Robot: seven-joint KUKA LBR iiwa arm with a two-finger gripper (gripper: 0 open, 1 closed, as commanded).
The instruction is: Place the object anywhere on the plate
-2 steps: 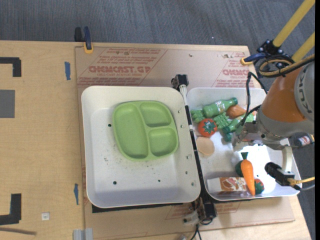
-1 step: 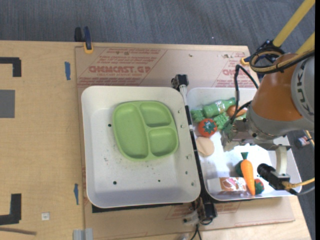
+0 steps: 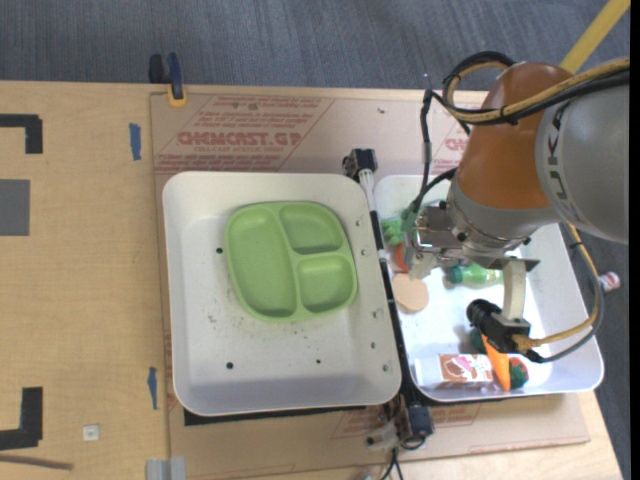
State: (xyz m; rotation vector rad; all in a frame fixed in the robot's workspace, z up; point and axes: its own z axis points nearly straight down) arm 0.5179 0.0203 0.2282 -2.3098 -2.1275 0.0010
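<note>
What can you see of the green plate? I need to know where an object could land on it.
The plate is light green, looks like matte plastic, with rounded corners and three compartments: one large on the left, two smaller on the right. It lies flat in the left bin, near the middle. Nothing lies on it or touches it.

One fixed overhead camera, slanted down on both white bins (image 3: 190, 298), arm (image 3: 560, 158) from right.
</note>
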